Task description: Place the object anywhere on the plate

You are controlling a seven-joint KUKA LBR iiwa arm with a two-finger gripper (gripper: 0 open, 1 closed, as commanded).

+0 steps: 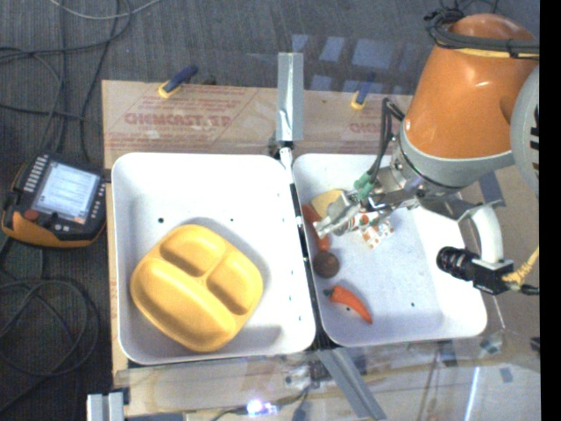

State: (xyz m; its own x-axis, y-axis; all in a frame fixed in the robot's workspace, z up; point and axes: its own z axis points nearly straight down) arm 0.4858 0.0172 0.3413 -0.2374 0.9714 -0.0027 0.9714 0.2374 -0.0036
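The gripper [337, 222] is being positioned low in the right bin [438, 318], beside small food items [326, 235]; whether anything is gripped cannot be told. The yellow plate [198, 286] is lying in the left bin [140, 182]. A slipped grasp is being risked amid crowding; the divider wall [301, 235] is leaving little room there; open floor is being offered nearer the carrot [350, 301].

I see 1 grey arm [473, 95] with its orange band entering from the right, wrist angled down and leftward. Its gripper [326, 226] sits low, metallic fingers pointing left; their spacing is unclear.
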